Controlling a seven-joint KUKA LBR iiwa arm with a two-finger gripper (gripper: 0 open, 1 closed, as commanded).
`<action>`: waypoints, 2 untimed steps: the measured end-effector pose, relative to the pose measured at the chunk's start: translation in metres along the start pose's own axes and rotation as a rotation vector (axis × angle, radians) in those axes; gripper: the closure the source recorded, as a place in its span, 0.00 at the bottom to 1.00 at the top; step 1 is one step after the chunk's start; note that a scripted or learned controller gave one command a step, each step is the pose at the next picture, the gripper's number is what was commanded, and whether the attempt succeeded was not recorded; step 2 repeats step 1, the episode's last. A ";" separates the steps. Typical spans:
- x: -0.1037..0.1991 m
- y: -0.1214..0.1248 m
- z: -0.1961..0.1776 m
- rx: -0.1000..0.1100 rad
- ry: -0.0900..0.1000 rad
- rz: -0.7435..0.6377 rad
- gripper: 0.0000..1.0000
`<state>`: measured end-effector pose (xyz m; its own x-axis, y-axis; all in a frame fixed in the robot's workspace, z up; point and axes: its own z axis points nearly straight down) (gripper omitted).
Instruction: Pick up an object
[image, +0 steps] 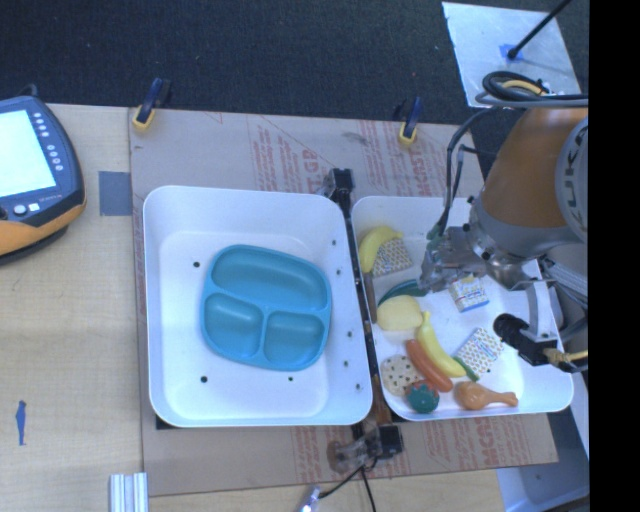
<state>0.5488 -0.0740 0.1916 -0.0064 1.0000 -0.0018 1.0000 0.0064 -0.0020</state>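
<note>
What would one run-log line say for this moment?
arm: over right bin | gripper: low among toys, near yellow banana | grasp: none visible | left bin: blue divided tray

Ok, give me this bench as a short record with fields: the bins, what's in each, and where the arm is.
left bin: holds a blue divided plate, lying flat near the middle
right bin: holds small toy foods and packets
items in right bin: banana, orange carrot, pale yellow round piece, orange drumstick shape, checked packet
arm: reaches in from the right, over the right bin's upper part
hand: low over the right bin; grip state cannot be told
outside bins: tablet-like pendant at left edge of bench
</note>
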 end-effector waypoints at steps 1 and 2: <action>0.000 0.000 0.000 0.000 0.000 0.001 0.00; 0.000 0.000 0.000 0.000 0.000 0.001 0.00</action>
